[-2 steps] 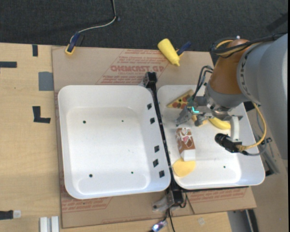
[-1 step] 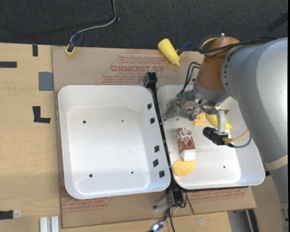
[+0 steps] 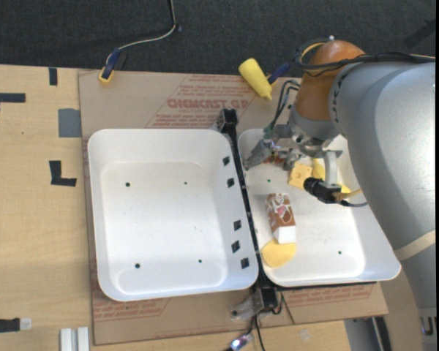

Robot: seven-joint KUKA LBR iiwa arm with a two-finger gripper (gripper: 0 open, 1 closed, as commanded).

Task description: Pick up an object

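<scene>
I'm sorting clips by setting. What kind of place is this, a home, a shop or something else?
Most likely a robotics lab or test bench, not a home. A grey arm reaches over two white bins set on a cardboard sheet, with loose cables and a few small toy-like objects to pick.

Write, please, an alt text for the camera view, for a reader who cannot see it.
A grey robot arm reaches from the right into the right white bin, its gripper low near the bin's far end. Nearer lie a brown-and-white packet and a yellow piece.
</scene>
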